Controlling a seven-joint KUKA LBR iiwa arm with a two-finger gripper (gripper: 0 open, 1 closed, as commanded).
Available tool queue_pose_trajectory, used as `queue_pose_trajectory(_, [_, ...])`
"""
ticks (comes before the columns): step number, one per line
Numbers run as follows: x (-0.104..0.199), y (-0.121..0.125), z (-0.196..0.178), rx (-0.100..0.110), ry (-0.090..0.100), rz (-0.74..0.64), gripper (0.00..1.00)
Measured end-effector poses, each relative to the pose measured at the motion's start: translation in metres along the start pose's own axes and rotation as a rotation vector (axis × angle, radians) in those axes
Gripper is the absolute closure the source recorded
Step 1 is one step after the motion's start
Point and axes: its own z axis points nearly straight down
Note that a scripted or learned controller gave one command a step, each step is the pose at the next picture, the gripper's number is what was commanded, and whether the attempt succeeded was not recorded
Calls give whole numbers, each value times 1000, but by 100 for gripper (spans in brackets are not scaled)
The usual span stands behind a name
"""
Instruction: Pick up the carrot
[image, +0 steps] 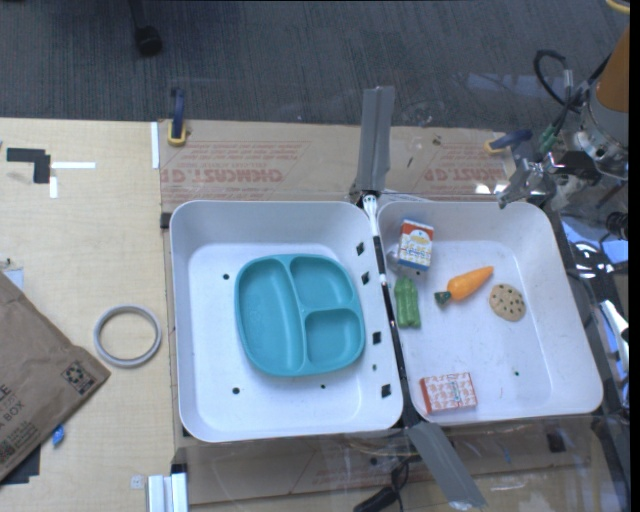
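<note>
The orange carrot (468, 284) with its green top lies tilted on the floor of the right bin (560, 330), near the middle. My gripper (524, 184) hangs at the far right corner of that bin, just outside its rim. It is well up and to the right of the carrot, with nothing seen in it.
Around the carrot lie a round cookie (507, 301), a small carton (414, 246), a green piece (407, 302) and a red box (447, 392). The left bin (200, 380) holds a teal divided plate (300, 313). A tape ring (127, 334) and a cardboard box (35, 380) sit on the bench at left.
</note>
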Motion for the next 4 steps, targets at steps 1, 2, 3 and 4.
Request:
queue_pose_trajectory(1, [9,-37,139,1,0,73,0])
queue_pose_trajectory(2, [9,-37,138,0,0,73,0])
queue_pose_trajectory(3, [76,-84,159,2,1,160,0])
queue_pose_trajectory(4, [83,-92,159,2,1,83,0])
